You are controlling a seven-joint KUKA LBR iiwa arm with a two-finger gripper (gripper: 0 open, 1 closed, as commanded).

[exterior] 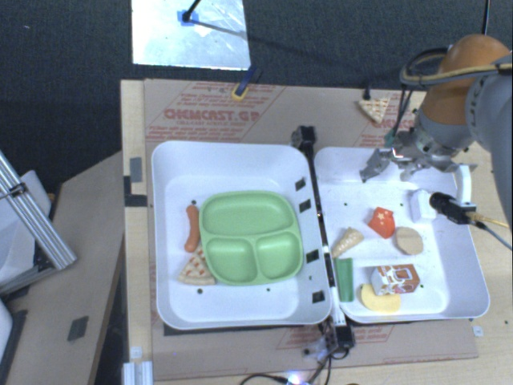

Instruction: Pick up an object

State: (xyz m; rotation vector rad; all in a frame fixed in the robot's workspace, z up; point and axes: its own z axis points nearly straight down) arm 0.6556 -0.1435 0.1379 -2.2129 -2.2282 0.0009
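Right bin [473,295]: near edge held a yellow piece [378,299], a printed carton [396,278] and a green stick [344,279]; farther in, a tan round [409,241], a cream wedge [348,241] and a red block [382,221].
Left bin [172,215]: a green divided plate [248,237], a waffle wedge [195,269], a sausage [192,226].
Bench [200,107]: brown board under both bins; a wedge [373,107] lay at its far right edge.
Gripper [374,170]: above the right bin's far edge, nothing between the fingers; cannot tell their spread.

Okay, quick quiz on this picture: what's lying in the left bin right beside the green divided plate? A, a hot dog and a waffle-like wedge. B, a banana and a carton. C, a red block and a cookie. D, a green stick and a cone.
A: the hot dog and the waffle-like wedge lie just left of the green plate in the left bin.
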